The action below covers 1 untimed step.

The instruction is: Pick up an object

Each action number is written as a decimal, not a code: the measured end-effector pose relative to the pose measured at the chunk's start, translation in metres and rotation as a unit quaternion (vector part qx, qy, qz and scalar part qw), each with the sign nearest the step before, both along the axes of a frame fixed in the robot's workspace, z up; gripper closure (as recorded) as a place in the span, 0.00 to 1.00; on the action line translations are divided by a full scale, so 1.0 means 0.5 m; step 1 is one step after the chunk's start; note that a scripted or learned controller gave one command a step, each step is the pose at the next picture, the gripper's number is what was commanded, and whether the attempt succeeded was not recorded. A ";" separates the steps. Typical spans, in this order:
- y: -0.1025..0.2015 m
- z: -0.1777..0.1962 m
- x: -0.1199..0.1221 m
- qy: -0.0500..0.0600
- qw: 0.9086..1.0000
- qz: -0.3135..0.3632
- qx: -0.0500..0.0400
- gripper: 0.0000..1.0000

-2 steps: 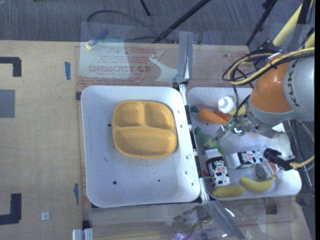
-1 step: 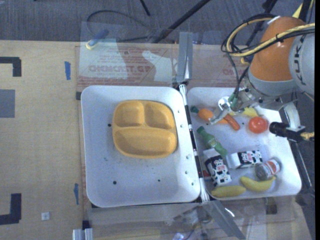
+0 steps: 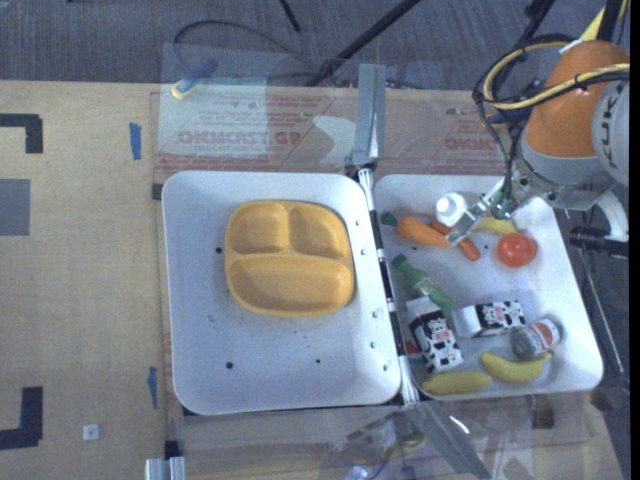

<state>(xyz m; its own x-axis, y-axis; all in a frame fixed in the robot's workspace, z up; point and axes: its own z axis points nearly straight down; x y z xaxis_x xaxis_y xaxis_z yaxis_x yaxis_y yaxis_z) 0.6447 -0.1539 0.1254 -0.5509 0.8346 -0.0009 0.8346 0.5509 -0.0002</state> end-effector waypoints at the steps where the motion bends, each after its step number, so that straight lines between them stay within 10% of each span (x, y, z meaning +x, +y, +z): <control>1: 0.000 0.000 0.000 0.000 1.000 0.000 0.000 0.00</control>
<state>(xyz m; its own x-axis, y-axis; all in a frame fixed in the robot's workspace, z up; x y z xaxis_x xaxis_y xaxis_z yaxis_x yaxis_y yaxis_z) 0.6447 -0.1539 0.1254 -0.5509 0.8346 -0.0008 0.8346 0.5509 -0.0002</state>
